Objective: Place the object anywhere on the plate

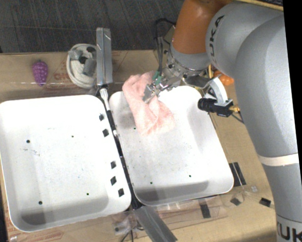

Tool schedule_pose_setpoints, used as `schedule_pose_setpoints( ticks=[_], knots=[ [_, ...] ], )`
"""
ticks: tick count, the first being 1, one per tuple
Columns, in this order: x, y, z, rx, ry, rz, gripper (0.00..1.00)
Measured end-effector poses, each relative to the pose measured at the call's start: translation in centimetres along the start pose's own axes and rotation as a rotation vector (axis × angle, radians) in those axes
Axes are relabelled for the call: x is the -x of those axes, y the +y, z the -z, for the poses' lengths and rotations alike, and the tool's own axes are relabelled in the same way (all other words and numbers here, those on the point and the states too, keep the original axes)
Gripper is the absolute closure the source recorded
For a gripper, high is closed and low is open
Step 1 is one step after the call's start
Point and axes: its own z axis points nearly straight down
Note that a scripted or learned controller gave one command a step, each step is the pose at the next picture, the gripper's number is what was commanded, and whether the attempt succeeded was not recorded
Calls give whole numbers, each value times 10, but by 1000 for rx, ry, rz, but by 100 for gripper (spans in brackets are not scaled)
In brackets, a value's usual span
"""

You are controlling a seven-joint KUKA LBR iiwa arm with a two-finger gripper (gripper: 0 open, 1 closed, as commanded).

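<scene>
A crumpled pink cloth (147,110) lies at the back of the right bin (177,163), its top edge reaching the bin's far rim. My gripper (150,91) comes in from the right and is down on the cloth's upper middle. Its dark fingertips are pinched into a raised fold of the fabric, so it is shut on the cloth. The rest of the cloth hangs and spreads below and to the left of the gripper. The grey arm with its orange band (194,19) covers the bin's back right corner.
The left bin (53,160) sits beside the right one, with a row of black clips (111,149) along the divide. Behind the bins lie a small purple object (39,72), a white coiled item (82,65) and an upright grey bar (103,55).
</scene>
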Motion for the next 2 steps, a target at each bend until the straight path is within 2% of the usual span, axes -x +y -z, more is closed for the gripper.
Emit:
schedule_pose_setpoints(
  ticks=[1, 2],
  knots=[
    [-1, 1, 19, 3, -2, 8, 100],
    [-61, 4, 25, 0, -1, 416, 100]
  ],
)
